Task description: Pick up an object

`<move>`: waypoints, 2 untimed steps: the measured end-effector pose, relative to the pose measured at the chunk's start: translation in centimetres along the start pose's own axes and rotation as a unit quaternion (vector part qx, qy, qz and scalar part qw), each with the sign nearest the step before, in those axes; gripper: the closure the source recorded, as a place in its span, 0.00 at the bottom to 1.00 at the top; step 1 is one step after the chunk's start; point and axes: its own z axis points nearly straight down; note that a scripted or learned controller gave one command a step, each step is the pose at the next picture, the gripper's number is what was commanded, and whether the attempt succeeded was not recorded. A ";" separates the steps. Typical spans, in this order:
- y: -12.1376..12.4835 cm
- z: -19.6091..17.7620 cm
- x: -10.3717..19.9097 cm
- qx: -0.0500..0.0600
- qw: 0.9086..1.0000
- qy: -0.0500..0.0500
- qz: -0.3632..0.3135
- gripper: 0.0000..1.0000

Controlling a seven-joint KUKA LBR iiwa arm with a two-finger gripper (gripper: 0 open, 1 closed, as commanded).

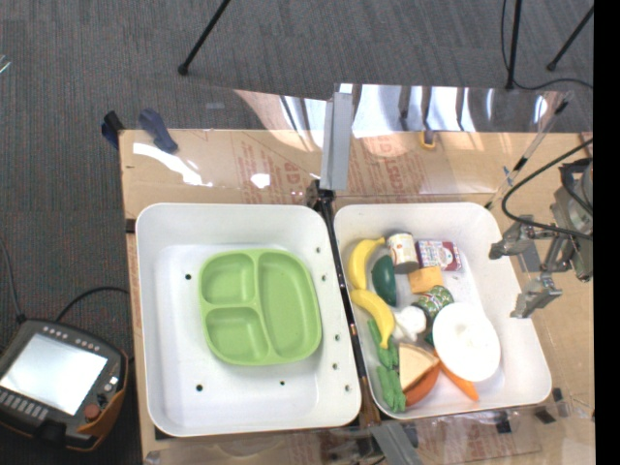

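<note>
The right bin (pixel 504 223) holds a heap of toy food: two yellow bananas (pixel 365 258), a dark green vegetable (pixel 385 277), a small can (pixel 402 248), a maroon box (pixel 438 255), an orange block (pixel 424 279), a white round plate (pixel 467 341), a bread slice (pixel 417 363), a carrot (pixel 461 386) and green beans (pixel 387 368). My gripper (pixel 524 275) hangs over the right rim of this bin, to the right of the heap. Its fingers stand apart, open, with nothing between them.
The left bin (pixel 165 260) bears a green divided plate (pixel 260 305). A grey upright post (pixel 336 143) stands behind the gap between the bins. A handheld control tablet (pixel 58 381) lies on the floor at the lower left. Tripod legs (pixel 208 22) stand behind the bench.
</note>
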 end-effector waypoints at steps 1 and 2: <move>2.9 10.8 -5.5 -0.002 1.000 0.005 0.018 0.00; 5.6 16.0 -9.8 0.002 1.000 -0.009 0.004 0.00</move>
